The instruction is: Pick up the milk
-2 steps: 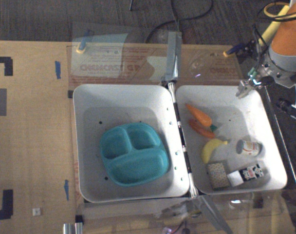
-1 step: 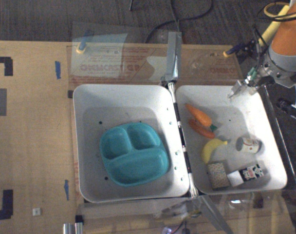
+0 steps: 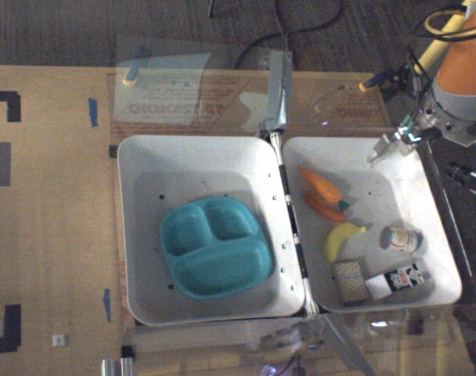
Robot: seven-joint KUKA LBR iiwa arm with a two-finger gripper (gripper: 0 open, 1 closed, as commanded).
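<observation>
The milk is a small white carton with black cow patches. It lies on its side near the front right corner of the right bin. My gripper hangs above the bin's back right corner, well behind the carton and apart from everything in the bin. Nothing is seen in it. The orange band of the arm is at the top right.
In the right bin with the milk are two orange carrots, a yellow fruit, a tan block touching the carton's left end, and a small grey can just behind it. The left bin holds a teal divided plate.
</observation>
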